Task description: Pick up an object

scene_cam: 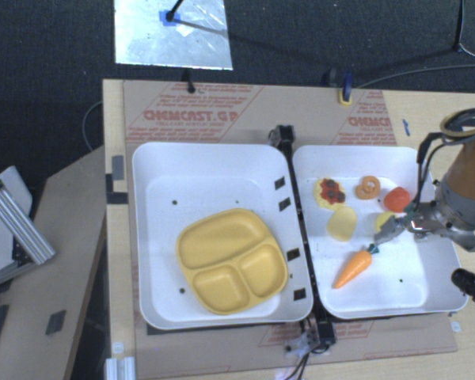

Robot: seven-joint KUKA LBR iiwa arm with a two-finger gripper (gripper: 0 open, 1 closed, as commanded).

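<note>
The right bin [400, 287] holds several toy foods. An orange carrot [353, 269] with a green top lies near its middle. A pale yellow oval piece [342, 223] sits above it. Toward the back are a yellow round with red topping [331, 191], a small donut [369, 187] and a red tomato [396, 199]. My gripper [386, 232] reaches in from the right and hangs low just above the carrot's green end. A small yellow item [382, 221] is partly hidden behind it. The view shows nothing held.
The left bin [154, 212] carries a yellow three-compartment tray [232, 260]. A black divider [295, 212] runs between the bins. The arm's orange band [467, 172] stands over the right bin's right wall. A shiny foil sheet [172, 22] lies beyond the bench.
</note>
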